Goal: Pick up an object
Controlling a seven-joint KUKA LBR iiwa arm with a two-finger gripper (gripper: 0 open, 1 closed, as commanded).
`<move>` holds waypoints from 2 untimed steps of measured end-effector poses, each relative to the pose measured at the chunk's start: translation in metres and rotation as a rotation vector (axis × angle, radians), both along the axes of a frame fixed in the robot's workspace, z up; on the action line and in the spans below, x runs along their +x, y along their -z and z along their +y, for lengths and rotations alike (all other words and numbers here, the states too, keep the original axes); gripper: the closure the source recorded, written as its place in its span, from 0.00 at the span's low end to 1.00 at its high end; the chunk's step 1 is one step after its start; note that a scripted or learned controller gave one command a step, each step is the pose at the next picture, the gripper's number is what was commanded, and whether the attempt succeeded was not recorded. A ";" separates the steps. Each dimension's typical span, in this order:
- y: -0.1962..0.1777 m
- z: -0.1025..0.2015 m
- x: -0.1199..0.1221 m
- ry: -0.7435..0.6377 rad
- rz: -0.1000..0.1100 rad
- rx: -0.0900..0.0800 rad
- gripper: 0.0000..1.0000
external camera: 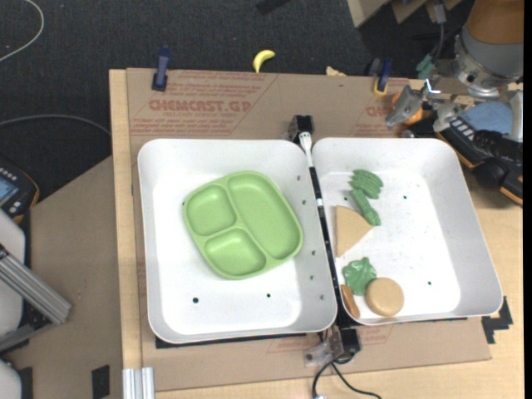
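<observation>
the left bin (166,306) holds a light green divided plate (242,224), three sections, lying flat and turned at a slant near the bin's middle. the two bins meet along a dark seam with a black clip (302,126) at its top end. the right bin (453,223) carries the small things, all crowded toward its left side: a dark green leafy piece (365,194) near the top, a tan wedge (349,229) just below it against the seam, then a small green floret (358,273) touching a round tan bun (386,297) at the lower left corner. both bins sit on a brown cardboard sheet (208,106) with red print, held by a blue clamp (160,69) at its far edge; a yellow banana-shaped toy (263,58) lies beyond it on dark carpet.

the arm (495,23) stands at the upper right, outside the bins, its orange band cut off by the frame's top. the gripper (413,102) hangs above the right bin's far rim, well apart from the items inside. it is small and cluttered against cables, so i cannot tell how its jaws stand; nothing is visibly between them.
</observation>
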State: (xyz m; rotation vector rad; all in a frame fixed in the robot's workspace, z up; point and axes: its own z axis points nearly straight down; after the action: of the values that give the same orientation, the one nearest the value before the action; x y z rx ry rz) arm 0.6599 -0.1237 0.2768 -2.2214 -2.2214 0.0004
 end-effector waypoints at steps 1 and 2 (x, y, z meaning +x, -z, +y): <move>-0.147 0.038 -0.034 -0.005 -0.019 -0.001 0.00; -0.269 0.058 -0.066 -0.004 -0.019 -0.001 0.00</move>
State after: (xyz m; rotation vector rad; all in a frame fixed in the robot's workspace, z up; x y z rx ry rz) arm 0.5941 -0.0652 0.5454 -2.2272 -2.2362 -0.0195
